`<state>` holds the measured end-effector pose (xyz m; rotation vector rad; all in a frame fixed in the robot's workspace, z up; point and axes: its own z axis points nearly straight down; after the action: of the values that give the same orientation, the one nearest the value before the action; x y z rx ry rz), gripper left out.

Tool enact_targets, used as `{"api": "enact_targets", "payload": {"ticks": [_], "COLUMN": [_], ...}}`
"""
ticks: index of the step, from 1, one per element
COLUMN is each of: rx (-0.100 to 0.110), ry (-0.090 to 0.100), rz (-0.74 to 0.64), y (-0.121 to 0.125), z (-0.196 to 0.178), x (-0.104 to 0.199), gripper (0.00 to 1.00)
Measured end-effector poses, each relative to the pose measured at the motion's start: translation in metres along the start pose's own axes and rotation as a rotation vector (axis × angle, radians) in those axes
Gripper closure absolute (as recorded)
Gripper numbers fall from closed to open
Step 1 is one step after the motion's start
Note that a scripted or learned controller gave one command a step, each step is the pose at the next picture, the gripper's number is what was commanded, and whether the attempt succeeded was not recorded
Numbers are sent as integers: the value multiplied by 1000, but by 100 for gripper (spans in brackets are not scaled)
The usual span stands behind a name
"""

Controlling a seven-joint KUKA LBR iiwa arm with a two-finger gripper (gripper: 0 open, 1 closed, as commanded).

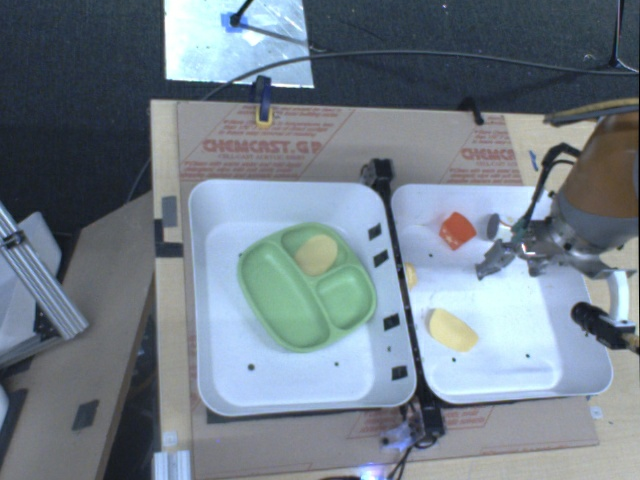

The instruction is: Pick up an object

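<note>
A small orange-red block (457, 230) lies near the back of the right bin (500, 373). A yellow piece (452, 329) rests toward that bin's front left. In the left bin sits a green divided plate (303, 288) with a pale yellow item (317, 254) in its upper compartment. My gripper (497, 252) hangs over the right bin, to the right of the orange-red block and apart from it. Nothing shows between its fingers.
A tiny yellow bit (410, 275) lies at the right bin's left wall. Black clips (380, 173) join the bins along the middle. Brown cardboard (330, 138) lies under both bins. A metal frame (35, 278) stands at the left.
</note>
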<state>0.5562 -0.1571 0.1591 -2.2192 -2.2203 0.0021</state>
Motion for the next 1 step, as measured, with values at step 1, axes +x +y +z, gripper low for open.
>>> {"api": "enact_targets", "payload": {"ticks": [1], "rx": [1], "ry": [1], "rz": [0], "y": [1], "z": [62], "x": [4], "gripper": [0]}}
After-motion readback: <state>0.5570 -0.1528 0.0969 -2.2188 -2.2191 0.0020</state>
